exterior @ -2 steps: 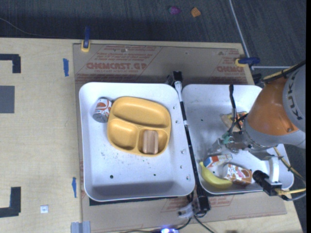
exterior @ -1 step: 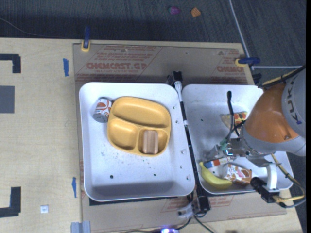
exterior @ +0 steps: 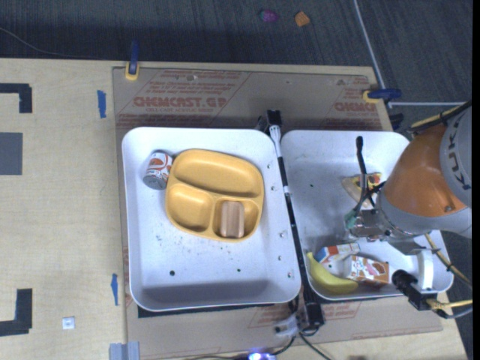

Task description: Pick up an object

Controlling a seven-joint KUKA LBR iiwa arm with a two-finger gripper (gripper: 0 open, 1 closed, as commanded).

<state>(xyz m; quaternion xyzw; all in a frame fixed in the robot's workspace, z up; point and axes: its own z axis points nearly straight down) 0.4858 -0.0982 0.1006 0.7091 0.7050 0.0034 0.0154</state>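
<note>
In the right bin a yellow banana lies at the front left corner. A white, red and brown food packet rests right beside it. My gripper hangs low over the bin's middle, just above the packet's far edge, and the grey and orange wrist hides its tips. A thin black stick-like thing and a pale item with an orange spot lie just behind the gripper. Nothing shows as held.
The left bin holds a yellow divided tray with a brown block in one compartment. A small can lies at the tray's far left corner. The arm covers the right bin's right side.
</note>
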